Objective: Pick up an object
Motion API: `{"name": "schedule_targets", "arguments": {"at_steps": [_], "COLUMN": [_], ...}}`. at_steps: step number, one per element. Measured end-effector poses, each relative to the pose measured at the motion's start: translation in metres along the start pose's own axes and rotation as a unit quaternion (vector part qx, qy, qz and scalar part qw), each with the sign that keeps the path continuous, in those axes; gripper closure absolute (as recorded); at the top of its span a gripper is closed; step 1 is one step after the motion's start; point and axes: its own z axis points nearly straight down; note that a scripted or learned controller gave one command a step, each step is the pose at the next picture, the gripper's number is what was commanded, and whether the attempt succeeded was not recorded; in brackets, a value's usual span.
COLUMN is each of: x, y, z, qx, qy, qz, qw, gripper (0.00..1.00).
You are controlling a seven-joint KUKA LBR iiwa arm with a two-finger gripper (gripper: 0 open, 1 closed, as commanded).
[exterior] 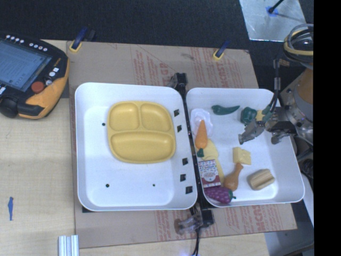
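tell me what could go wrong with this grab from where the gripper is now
1. The gripper is open over bare bin floor, between the dark green piece and the cheese wedge; closing here would likely catch nothing.
2. It hangs close to the right bin's far-right wall, so a descent may clip the rim.
3. The carrot, packet and grapes lie crowded together, risking a double pick.

Light is even and fairly bright over the bench, and the two white bins are close to blown out, with a soft sheen across the left bin's floor toward 7 o'clock. Shadows are short and faint, the clearest a thin dark edge under the yellow divided plate along its 5 o'clock side. The floor toward 12 o'clock falls off dark, and the whole picture is slightly soft and grainy, so small things blur.
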Motion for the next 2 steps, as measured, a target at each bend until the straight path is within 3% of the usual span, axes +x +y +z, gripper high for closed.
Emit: {"name": "schedule_targets", "arguments": {"at_steps": [1,2], "x": [-0.031,-0.075], "y": [0.036,0.022], "z": [0.117,0.204], "qx": [0.005,0.004], "qy": [0.0,0.0], "qz": [0.001,0.002], "qw": [1.0,1.0], "gripper": [0.0,0.0]}}
